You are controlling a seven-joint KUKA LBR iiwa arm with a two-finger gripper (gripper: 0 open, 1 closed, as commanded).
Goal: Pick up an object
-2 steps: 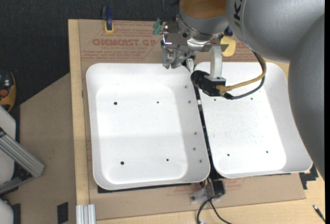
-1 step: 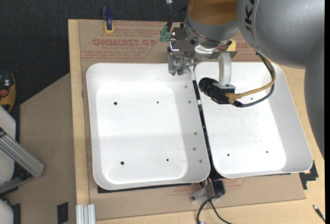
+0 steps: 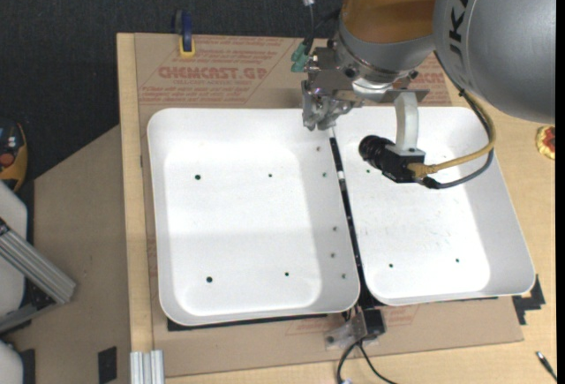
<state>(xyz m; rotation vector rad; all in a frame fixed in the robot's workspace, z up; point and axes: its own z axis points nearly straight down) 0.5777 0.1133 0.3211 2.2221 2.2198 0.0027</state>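
My gripper (image 3: 319, 116) hangs below the grey and orange wrist (image 3: 388, 11). It sits over the far right corner of the left bin (image 3: 177, 197), close to the seam between the two bins. Its tip is small and dark against the white rim. A black cylindrical unit (image 3: 387, 158) on a white bracket juts from the wrist over the far part of the right bin (image 3: 494, 232), trailing a yellow-tipped cable.
Both white bins lie side by side on a cardboard sheet (image 3: 221, 64), and a few small dark dots mark their floors. A blue clamp (image 3: 184, 29) holds the cardboard's far edge. The bulky arm covers the far right corner. Metal framing (image 3: 35, 272) stands at the left.
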